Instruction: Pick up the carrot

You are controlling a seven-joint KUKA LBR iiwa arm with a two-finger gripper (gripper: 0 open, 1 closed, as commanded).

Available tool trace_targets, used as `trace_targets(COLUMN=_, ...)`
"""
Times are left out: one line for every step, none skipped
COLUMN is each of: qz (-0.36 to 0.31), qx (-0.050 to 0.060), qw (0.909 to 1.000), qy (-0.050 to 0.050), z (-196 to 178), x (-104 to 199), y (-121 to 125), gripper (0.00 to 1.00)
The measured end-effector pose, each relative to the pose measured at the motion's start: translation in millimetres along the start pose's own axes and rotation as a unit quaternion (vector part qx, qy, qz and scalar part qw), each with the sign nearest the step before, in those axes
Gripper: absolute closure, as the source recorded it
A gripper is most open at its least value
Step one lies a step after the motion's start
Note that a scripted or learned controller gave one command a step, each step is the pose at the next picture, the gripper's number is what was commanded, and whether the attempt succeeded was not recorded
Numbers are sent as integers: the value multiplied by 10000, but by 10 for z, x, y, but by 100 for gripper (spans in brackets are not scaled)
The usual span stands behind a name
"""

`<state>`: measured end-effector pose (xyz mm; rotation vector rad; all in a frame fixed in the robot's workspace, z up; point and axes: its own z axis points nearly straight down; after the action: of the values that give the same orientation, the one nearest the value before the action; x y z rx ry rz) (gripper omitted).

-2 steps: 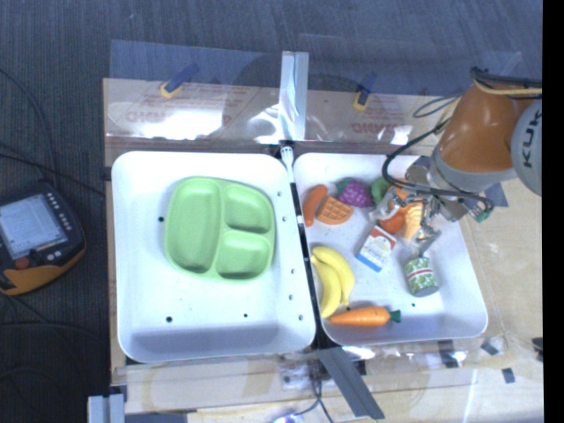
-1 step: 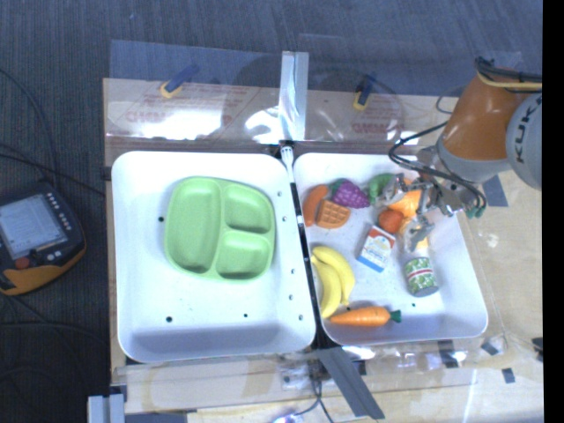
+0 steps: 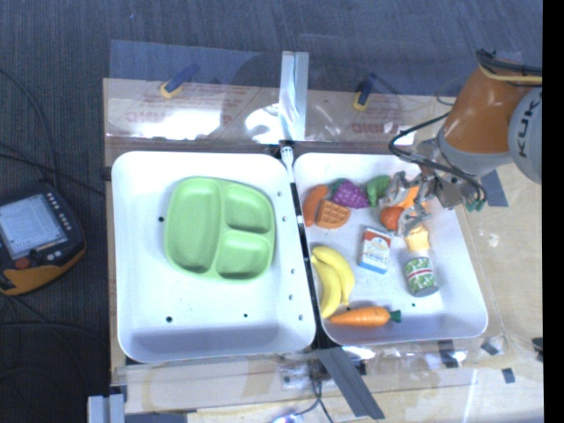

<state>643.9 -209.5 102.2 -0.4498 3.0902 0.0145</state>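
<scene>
Reaching in from the right, my arm hangs over the back corner of the right bin, with the orange band sitting just above the wrist. My gripper is down among the toys in the far part of that bin, near an orange piece and a small yellowish block. Whether it is spread or pressed together, I cannot tell; the tips are lost in the clutter, and I cannot make out anything pinched there.

The carrot lies flat on its side near the front wall of the right bin, well apart from my gripper, its green top pointing right. It sits just in front of the bananas, with its thick end close to their lower tip.

Between the carrot and my gripper stand a small white and red carton and a green-labelled can. Farther back, near the divider, are a waffle, a bunch of purple grapes and a green vegetable.

The left bin holds a green divided plate, lying flat in its middle.
</scene>
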Motion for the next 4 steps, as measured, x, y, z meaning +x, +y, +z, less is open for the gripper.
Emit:
trace_targets(qz=-539, qx=53, qw=9985, qy=30, z=-904, x=-381, y=728, gripper=100)
trace_targets(qz=-2541, qx=-5, qw=9671, qy=109, z=-276, x=294, y=405, gripper=100)
trace_targets(qz=-2549, qx=6, qw=9669, qy=97, z=-293, x=281, y=410, gripper=0)
trace_targets(qz=-2081, qx=42, qw=9781, qy=61, z=115, x=330, y=570, gripper=0)
